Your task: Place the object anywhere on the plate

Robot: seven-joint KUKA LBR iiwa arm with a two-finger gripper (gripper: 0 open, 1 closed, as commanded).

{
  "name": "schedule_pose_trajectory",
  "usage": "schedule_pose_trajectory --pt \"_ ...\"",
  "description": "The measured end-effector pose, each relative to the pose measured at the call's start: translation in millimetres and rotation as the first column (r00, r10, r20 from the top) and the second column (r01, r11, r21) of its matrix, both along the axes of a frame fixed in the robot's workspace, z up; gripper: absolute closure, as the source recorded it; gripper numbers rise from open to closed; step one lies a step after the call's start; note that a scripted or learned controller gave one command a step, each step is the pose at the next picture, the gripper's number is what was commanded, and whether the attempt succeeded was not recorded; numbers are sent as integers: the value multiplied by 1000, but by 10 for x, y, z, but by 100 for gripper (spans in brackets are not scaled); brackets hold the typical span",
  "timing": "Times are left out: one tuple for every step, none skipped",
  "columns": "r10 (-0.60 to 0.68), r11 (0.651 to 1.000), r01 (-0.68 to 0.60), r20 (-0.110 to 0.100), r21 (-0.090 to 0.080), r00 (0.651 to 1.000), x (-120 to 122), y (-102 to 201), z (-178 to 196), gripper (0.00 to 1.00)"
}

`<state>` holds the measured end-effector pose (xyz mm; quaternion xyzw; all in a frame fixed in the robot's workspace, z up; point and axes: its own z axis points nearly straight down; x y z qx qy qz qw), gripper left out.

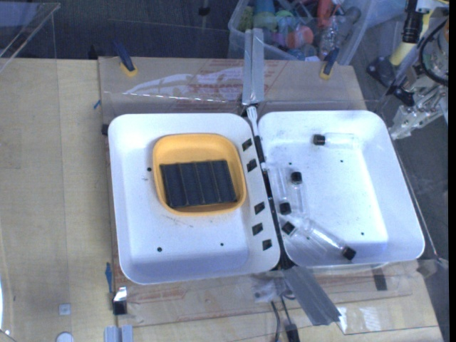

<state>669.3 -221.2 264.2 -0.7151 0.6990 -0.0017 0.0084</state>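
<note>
Bench stock, seen from above.

- Left bin [128,191]: white, shallow. Holds one yellow plate [162,150], square with rounded corners, set toward the bin's far half.
- Dark ridged slab [198,184]: lies flat on the plate, inside its rim, filling most of the base. Nothing grips it.
- Right bin [388,191]: white, touching the left bin along the middle seam. Holds three clear tubes with black caps: one [335,140] near the far wall, one [293,191] by the seam, one [324,237] lying at a slant near the front wall.
- Gripper [413,116]: outside the right bin, just past its far right corner, well apart from the plate. Whether it is spread or pressed together cannot be told.
- Clear tub of coloured toys [306,13]: behind the bins.
</note>
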Motion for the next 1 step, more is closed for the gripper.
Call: schedule_pose_trajectory --pt "-1 1000 1 -1 0 1000 -2 -4 -2 0"
